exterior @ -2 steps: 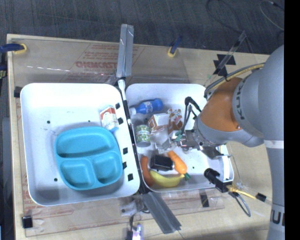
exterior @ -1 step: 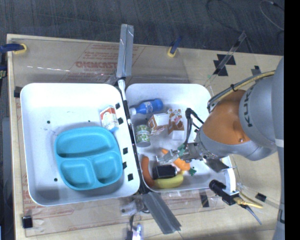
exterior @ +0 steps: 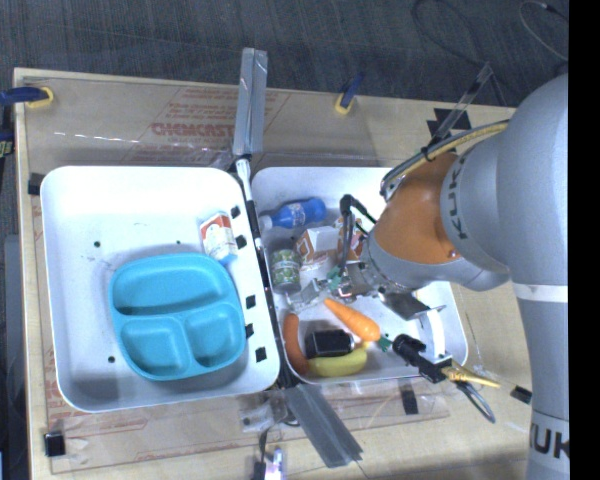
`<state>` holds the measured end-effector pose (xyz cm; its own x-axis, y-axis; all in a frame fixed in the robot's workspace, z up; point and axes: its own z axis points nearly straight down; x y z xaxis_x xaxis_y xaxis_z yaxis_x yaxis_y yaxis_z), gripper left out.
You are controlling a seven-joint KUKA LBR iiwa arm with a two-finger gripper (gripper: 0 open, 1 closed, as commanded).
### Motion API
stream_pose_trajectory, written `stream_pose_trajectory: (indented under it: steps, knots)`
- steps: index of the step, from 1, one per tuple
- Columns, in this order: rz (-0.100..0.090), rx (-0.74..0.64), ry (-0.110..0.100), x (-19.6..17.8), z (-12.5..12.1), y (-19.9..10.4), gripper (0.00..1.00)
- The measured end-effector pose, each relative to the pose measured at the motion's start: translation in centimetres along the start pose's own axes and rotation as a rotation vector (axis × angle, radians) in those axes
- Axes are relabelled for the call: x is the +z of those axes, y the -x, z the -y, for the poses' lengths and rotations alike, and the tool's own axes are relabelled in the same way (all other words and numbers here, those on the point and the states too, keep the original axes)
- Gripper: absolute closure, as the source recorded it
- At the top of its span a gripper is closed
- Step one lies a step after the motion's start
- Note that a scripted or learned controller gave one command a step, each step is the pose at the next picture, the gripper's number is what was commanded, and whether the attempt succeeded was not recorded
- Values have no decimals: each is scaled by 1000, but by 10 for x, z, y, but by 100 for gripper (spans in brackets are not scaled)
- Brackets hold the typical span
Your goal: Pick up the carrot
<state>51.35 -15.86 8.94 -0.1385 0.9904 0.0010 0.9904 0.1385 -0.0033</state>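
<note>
Lying aslant in the right bin [exterior: 450,313], the carrot [exterior: 352,318] rests beside a banana [exterior: 337,364]. Gripper [exterior: 348,280] hovers just above; finger opening cannot be determined.

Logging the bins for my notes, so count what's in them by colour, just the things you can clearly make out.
Blue: 2, divided tray, bottle
Orange: 1, carrot
Yellow: 1, banana
Black: 1, block
Red and white: 1, carton
Total: 6

Tool [exterior: 348,280] fingers hidden under wrist; carrot [exterior: 352,318] top partly covered.
</note>
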Motion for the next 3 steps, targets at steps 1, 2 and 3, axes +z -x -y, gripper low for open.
stream_pose_trajectory:
  steps: [1, 2, 3]
  knots:
    - [-1, -8, 0, 0, 43, 47, 0]
    - [0, -13, -2, -7, 42, 47, 100]
    - [0, 65, 0, -88, 23, -1, 100]
